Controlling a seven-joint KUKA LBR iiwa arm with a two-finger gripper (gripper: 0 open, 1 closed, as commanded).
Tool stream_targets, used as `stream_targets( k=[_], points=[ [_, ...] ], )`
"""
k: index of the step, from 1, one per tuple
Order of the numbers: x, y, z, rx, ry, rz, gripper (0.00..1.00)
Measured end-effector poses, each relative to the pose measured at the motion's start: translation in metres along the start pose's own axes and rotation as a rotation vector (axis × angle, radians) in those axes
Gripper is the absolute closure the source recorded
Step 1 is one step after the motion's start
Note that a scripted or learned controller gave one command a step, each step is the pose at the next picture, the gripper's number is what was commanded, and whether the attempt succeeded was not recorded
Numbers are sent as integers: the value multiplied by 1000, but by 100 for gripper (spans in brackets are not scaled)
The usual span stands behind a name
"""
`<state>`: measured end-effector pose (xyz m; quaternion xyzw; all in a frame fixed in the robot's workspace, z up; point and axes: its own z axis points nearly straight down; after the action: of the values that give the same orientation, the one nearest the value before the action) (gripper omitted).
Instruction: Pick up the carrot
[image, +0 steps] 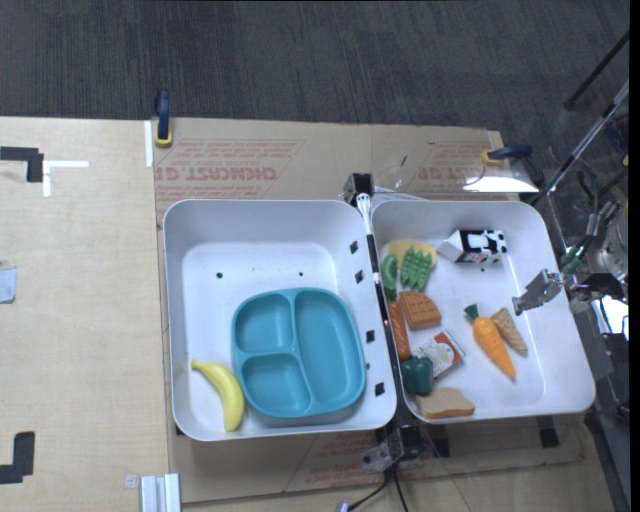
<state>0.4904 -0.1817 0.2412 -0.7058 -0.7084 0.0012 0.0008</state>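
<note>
The bins (265, 225) looked like smooth, slightly glossy white plastic. The teal tray (298, 352) was matt plastic. The carrot (492, 343) and banana (226, 390) had a smooth plastic sheen. The bench (80, 330) was pale wood; brown printed cardboard (230, 160) lay beneath the bins.

Cardboard sheet (230, 160) under the bins: red print along its far strip, upside down and mirrored from here. Behind the left bin it looks like "CHEMCAST GP", with smaller red lines below too fine to read. Behind the right bin, the same red print starts again, "GP" just about legible, the remainder cut off by glare.

Small packet (438, 354) in the right bin: coloured label, lettering too small to make out.

Nothing else legible.
</note>
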Motion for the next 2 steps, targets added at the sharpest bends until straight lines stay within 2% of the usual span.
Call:
stream_targets(
  k=[1,2],
  points=[
    [9,15,113,0,1,-45,0],
    [-15,30,150,-1,0,276,0]
  ],
)
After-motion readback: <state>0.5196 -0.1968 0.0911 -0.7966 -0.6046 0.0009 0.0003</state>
